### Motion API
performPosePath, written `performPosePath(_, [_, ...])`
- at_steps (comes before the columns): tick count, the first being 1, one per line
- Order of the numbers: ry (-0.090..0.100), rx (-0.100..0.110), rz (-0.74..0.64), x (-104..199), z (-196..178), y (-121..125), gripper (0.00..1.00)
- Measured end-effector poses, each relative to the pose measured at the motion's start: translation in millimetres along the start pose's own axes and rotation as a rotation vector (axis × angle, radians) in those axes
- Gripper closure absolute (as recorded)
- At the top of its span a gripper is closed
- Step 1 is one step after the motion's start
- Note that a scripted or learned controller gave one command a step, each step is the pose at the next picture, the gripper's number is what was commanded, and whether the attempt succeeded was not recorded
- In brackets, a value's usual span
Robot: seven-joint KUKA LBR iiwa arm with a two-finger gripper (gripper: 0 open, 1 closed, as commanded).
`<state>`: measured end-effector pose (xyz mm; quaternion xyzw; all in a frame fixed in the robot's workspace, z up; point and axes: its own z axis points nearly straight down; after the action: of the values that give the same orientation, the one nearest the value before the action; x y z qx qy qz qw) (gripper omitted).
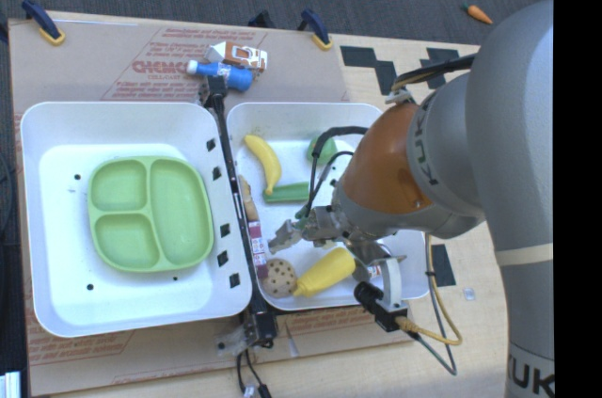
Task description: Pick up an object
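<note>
My claw [299, 234] hangs low in the right bin [282, 119], but its fingers blur into the wrist hardware, so I cannot tell how they stand. Just below it a yellow squash-shaped toy [325, 272] lies tilted, its tip touching a speckled cookie [279, 274] by the bin's front wall. Farther back lie a banana [264, 161] and a green stick [287, 192]. The left bin [38, 199] holds a green divided plate [150, 213].
</note>
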<state>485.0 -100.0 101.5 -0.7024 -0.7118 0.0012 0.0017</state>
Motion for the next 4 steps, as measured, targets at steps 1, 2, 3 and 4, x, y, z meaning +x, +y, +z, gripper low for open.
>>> performPosePath(1, [0.0, 0.001, -0.006, 0.2, -10.0, 0.8, 1.0])
performPosePath(2, [-0.001, 0.001, -0.006, 0.2, -10.0, 0.8, 0.0])
performPosePath(3, [-0.004, -0.005, 0.01, 7.5, 9.6, -8.0, 0.0])
performPosePath(4, [-0.002, -0.003, 0.003, 8.5, -0.4, -7.2, 1.0])
